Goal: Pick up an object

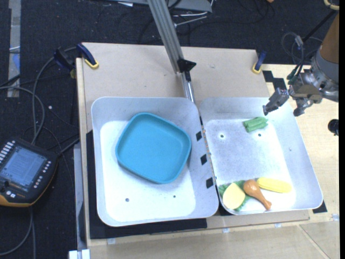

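My gripper [285,107] hangs over the far right corner of the right bin [302,144], its two dark fingers spread apart with nothing between them. A small green object [254,124] lies on the bin floor just left of and below the fingertips. Along the near edge of the same bin lie a yellow banana-like piece [275,185], an orange-brown drumstick-shaped piece [257,192] and a yellow-green rounded piece [233,196]. A blue square plate [153,147] rests in the left bin [108,198].
A slanted metal pole [168,31] rises from the back of the bench between the bins. Clamps [89,58] hold the board at the back corners. A pendant [24,171] and cables lie on the floor to the left.
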Controlling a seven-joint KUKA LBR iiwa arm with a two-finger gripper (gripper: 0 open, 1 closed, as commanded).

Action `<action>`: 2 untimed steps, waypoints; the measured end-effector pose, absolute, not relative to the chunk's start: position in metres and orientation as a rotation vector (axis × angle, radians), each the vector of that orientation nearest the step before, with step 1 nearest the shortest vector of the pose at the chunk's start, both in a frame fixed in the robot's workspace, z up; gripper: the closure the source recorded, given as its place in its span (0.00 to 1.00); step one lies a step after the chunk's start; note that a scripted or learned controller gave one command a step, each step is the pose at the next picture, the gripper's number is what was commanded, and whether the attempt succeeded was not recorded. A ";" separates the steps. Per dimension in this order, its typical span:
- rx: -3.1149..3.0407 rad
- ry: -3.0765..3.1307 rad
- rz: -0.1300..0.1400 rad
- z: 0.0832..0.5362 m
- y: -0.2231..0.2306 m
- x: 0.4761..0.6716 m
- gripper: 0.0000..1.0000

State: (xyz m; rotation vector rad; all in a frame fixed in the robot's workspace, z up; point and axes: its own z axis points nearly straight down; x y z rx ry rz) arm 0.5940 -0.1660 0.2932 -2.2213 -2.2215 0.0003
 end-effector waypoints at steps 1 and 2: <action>-2.219 -2.220 0.004 0.251 -0.165 0.596 0.00; -2.219 -2.219 0.004 0.203 -0.168 0.604 0.00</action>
